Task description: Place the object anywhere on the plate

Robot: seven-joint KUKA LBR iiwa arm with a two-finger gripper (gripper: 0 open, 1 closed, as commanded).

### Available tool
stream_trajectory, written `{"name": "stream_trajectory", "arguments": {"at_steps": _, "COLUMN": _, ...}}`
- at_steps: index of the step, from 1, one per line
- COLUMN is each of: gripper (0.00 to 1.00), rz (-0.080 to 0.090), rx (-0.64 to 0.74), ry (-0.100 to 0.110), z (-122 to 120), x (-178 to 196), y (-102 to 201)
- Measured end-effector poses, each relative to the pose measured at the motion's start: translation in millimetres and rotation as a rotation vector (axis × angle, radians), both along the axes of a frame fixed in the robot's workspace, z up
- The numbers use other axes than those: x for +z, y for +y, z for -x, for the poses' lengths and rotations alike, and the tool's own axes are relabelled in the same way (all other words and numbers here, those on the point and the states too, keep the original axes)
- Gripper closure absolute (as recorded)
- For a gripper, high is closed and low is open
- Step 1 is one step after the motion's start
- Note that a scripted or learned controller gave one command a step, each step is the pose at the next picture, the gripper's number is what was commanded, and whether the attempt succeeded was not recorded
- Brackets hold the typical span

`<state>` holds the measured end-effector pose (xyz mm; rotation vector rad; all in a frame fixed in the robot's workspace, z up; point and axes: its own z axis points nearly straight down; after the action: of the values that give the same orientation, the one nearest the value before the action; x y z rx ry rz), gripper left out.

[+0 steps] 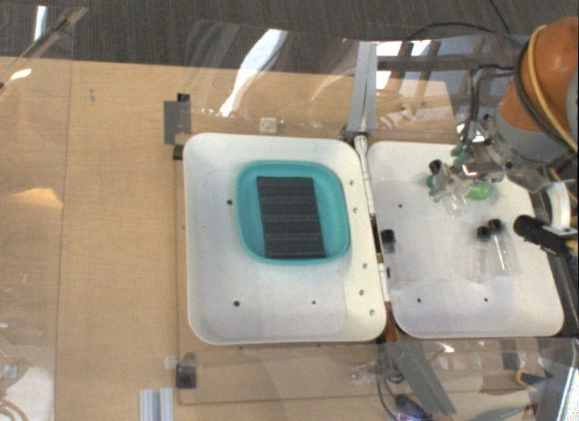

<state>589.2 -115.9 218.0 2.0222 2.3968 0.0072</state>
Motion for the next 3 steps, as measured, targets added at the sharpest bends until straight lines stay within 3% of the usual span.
{"name": "stream_trajectory", "arguments": {"at_steps": 1, "gripper": 1.00, "rz": 0.000, "rx": 0.019, "ry": 0.003, "z": 50.3, "x": -33.4, "y": 76.3}}
{"name": "stream_trajectory", "arguments": {"at_steps": 2, "gripper": 0.00, "rz": 0.000, "rx": 0.018, "ry": 0.003, "z": 50.2, "x": -33.3, "y": 75.8}}
{"name": "stream_trajectory", "arguments": {"at_steps": 3, "gripper": 0.00, "rz": 0.000, "rx": 0.144, "ry": 0.001, "z": 46.8, "x": -32.7, "y": 143.9}}
